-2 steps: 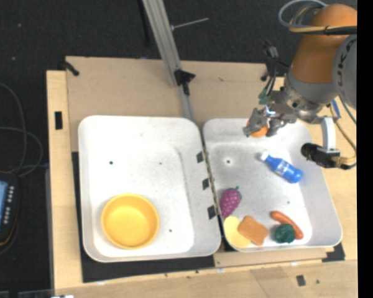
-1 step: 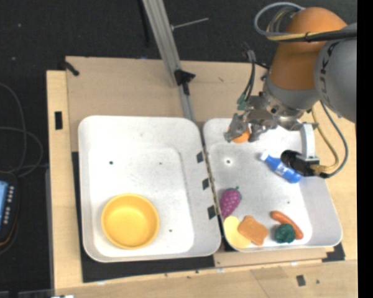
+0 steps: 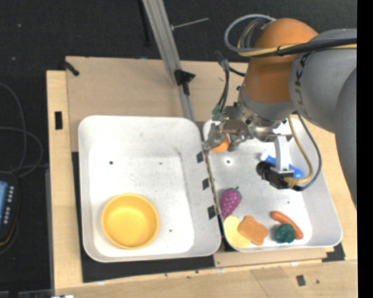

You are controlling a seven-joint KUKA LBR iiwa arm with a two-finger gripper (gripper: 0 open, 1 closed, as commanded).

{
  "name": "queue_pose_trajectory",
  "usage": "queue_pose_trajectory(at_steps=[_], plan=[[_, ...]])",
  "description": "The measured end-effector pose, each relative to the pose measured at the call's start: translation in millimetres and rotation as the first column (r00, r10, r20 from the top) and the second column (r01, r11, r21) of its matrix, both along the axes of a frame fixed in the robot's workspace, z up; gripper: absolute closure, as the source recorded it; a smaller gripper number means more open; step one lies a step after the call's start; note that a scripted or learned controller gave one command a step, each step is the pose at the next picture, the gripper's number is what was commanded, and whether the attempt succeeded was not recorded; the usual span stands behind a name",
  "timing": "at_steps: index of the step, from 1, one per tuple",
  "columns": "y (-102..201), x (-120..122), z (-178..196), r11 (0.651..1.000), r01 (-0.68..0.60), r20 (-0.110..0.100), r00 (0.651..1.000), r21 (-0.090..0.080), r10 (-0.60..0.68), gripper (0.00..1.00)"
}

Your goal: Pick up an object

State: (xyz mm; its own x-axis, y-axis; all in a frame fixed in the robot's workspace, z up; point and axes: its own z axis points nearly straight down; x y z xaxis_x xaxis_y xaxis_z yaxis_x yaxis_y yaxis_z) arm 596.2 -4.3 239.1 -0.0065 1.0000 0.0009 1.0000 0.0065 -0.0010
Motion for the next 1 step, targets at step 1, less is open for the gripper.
queue_pose_trajectory(at_steps=[1], plan=[[43.9, -21.6, 7.5, 1.000, -0.001, 0.001, 1.000, 0.001, 0.001, 1.00]])
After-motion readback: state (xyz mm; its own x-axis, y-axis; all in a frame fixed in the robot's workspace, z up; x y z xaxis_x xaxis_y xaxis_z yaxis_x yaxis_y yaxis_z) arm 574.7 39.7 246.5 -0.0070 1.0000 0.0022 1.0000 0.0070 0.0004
